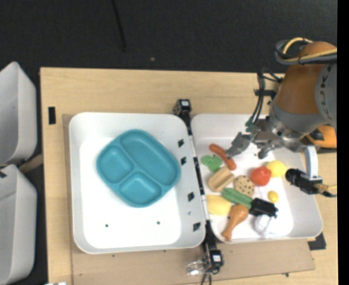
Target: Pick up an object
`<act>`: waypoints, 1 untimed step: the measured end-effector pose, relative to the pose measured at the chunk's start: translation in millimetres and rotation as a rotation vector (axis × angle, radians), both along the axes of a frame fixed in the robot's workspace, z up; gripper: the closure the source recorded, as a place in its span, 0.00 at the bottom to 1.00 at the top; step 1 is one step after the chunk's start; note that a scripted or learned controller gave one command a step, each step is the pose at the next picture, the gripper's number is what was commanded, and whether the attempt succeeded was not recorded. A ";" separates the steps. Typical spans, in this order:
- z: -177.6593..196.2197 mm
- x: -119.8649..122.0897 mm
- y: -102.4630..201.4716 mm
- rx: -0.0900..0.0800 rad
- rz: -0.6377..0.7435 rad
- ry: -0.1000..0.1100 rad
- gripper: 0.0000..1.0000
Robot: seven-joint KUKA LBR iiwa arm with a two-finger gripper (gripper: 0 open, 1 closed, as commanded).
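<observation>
While the gripper (252,145) is hanging with jaws spread and grasping nothing, the sausage (222,155) is lying just left of them; crowding by the tomato (260,175) is risking a miss.

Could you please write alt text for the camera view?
A grey-and-orange arm's gripper hovers over the right bin, which holds toy food, including a sausage and a tomato. The left bin holds a blue divided plate.
</observation>
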State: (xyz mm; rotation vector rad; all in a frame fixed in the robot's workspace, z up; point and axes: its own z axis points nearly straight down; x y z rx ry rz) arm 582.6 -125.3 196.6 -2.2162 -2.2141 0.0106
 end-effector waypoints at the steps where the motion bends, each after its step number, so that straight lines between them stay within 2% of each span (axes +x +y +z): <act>1: 5.8 2.4 0.1 -0.001 0.002 -0.011 0.00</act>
